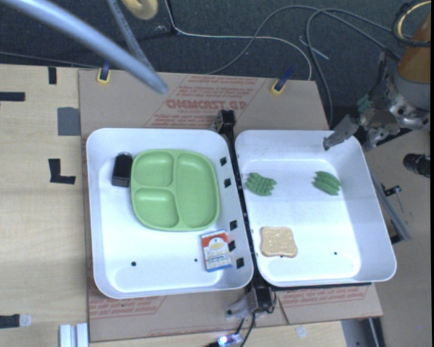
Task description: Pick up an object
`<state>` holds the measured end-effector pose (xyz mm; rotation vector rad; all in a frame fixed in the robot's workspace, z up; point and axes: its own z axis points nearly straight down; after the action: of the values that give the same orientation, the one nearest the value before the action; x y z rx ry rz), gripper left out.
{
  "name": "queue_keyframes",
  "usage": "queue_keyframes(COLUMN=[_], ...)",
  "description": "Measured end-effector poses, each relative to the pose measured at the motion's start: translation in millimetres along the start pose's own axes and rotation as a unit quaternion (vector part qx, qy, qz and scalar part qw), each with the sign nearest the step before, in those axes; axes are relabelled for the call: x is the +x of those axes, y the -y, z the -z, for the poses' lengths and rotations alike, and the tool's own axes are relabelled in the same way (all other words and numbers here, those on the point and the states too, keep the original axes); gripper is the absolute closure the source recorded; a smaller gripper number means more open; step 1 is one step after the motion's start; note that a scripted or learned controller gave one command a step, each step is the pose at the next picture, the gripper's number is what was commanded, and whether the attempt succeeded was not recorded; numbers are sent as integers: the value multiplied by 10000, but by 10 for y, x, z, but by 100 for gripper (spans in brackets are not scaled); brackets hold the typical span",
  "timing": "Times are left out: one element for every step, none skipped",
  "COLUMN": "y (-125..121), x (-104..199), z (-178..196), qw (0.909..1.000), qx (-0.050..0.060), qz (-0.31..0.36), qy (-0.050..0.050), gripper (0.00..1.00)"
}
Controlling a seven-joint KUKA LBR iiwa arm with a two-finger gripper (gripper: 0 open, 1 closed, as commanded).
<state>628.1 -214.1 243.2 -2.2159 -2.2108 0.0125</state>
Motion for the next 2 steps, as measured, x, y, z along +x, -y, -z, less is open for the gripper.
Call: queue_keyframes(y=[-25,68], x=[5,-24], z=[81,-487], qw=[10000,10000], qx=[-63,-40], qz=[17,15], qy=[15,13], gripper=[0,0])
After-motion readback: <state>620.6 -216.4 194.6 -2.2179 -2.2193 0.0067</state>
